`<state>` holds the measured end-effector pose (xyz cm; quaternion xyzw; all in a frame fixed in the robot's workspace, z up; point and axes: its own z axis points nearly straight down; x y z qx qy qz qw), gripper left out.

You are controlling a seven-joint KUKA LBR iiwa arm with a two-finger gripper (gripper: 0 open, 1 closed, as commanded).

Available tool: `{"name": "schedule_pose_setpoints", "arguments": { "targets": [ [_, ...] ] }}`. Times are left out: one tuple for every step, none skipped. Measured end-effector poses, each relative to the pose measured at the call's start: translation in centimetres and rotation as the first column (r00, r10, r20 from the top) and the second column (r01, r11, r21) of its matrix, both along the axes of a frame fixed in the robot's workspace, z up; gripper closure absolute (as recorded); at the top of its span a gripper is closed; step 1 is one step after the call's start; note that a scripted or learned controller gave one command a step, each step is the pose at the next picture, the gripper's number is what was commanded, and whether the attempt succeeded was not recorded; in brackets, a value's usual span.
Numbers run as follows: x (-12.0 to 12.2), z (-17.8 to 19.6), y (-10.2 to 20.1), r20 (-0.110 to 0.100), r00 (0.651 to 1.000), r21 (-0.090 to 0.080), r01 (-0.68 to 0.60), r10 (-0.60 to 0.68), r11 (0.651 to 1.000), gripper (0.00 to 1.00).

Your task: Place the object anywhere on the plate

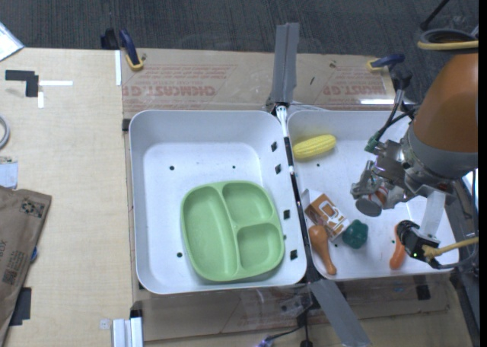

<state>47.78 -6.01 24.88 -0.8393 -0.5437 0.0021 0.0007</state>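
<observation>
My claw [370,197], whether open or closed I cannot tell, hangs over the right bin [342,128], with the green plate [228,229] well off to its left.

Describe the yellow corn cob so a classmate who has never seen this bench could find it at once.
Start at the right-hand shallow white bin. Near its upper left corner, by the divider, lies the yellow plastic corn cob, on its side. It is the bin's one yellow item, apart from the orange carrots and dark green lump lower down.
</observation>
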Motion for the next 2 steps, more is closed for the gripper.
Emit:
{"name": "schedule_pose_setpoints", "arguments": {
  "targets": [
    [5.4,-4.5,3.9,-0.001,0.983,0.0,-0.182,0.182,0.983,1.0],
    [7.8,2.3,7.2,0.001,0.99,-0.001,-0.138,0.138,0.99,1.0]
  ]
}}
